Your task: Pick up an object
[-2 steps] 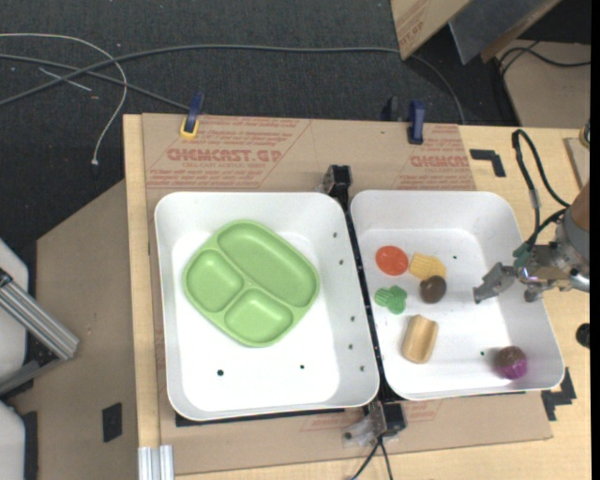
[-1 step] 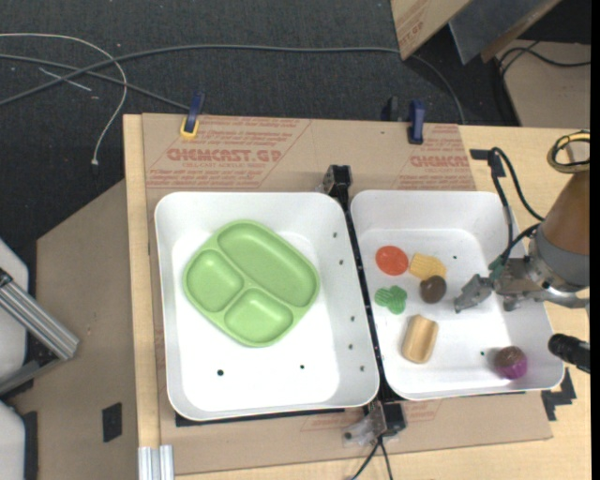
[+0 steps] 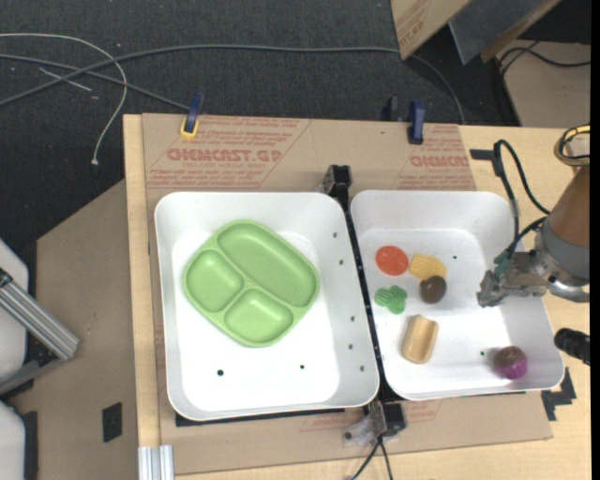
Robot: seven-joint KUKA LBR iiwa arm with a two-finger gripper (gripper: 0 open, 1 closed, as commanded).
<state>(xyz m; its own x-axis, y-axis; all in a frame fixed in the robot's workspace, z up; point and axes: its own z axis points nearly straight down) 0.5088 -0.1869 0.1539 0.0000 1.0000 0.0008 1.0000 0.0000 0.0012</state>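
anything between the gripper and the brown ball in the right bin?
Nothing visible. The gripper sits at the right bin's right side; bare white floor separates it from the brown ball. The yellow block lies just above that line.

Green divided plate [image 3: 250, 282] in left bin [image 3: 178, 309]; blue clamps [image 3: 194, 112], cables [image 3: 84, 75], cardboard box [image 3: 427, 23]

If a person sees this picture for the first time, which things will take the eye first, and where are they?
First comes the green divided plate, lying alone in the left bin. Next is the cluster of small toy foods in the right bin: an orange disc, a yellow piece, a green piece, a brown ball, a tan cylinder, and a purple piece apart near the front right corner. The gripper hangs over that bin's right side.
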